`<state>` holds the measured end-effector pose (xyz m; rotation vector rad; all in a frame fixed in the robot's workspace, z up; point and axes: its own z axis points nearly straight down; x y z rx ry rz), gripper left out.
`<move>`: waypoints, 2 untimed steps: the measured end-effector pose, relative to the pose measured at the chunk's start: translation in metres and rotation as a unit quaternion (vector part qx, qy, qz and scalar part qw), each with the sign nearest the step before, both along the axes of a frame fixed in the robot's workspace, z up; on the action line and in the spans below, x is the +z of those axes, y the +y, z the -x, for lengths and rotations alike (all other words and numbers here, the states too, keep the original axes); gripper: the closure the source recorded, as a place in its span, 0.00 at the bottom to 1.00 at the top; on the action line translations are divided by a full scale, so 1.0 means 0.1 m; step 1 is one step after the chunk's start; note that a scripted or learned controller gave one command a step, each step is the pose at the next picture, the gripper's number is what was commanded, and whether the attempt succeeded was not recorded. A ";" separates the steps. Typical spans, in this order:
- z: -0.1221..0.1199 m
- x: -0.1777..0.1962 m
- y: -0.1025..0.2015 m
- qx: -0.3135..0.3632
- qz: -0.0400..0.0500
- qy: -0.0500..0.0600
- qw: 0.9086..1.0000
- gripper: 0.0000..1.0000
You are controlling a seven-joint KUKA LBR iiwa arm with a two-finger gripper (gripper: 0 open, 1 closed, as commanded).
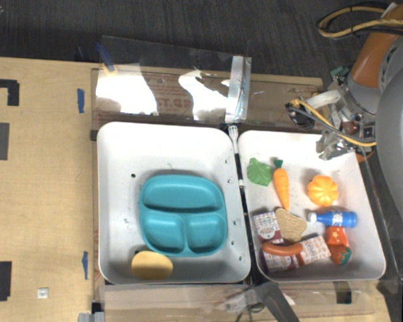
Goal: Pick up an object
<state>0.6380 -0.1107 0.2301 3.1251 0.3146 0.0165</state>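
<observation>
The right bin (pixel 366 197) holds several toy foods: a green leaf (pixel 259 171), a carrot (pixel 281 184), an orange pumpkin (pixel 322 189), a blue bottle (pixel 334 218), a red strawberry (pixel 338 245), a tan bread slice (pixel 291 225), a sausage (pixel 282 248) and red-and-white packets (pixel 308 252). My gripper (pixel 331 146) hangs over the bin's back right corner, above and behind the pumpkin. Nothing shows in its grasp.
The left bin (pixel 114 186) carries a teal divided plate (pixel 182 213) and a yellow wafer (pixel 152 263) at its front edge. A clear plastic sheet (pixel 171 89) and a metal post (pixel 236 88) stand behind the bins. The arm's cables (pixel 310 112) trail at the right bin's back edge.
</observation>
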 end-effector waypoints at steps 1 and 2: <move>0.27 -0.99 -0.19 -0.001 -0.001 0.011 1.000 1.00; 0.33 -0.15 -0.07 0.084 0.001 0.003 0.997 1.00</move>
